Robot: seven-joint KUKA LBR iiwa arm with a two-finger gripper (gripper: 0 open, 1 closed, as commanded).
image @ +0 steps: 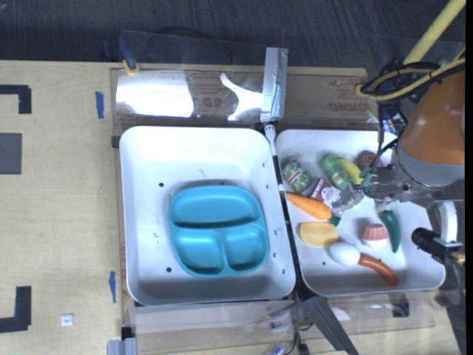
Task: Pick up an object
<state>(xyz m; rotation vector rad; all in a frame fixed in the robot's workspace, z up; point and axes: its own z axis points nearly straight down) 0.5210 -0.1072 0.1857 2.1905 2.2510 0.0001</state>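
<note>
Orange carrot [309, 206] with green tip, lying slantwise at left of right bin [421, 276]; yellow piece [318, 234] just near of it; white egg [344, 254] touching orange sausage-like piece [378, 268]; pink-and-white piece [375, 233] beside dark green pepper [391, 230]; green bottle-like item [337, 170] and green packet [297, 174] at far side.

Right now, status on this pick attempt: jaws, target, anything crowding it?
Gripper low in right bin, jaw state unclear. Nothing seen held. Carrot, white egg, green pepper lie loose, crowded close around it.
</note>
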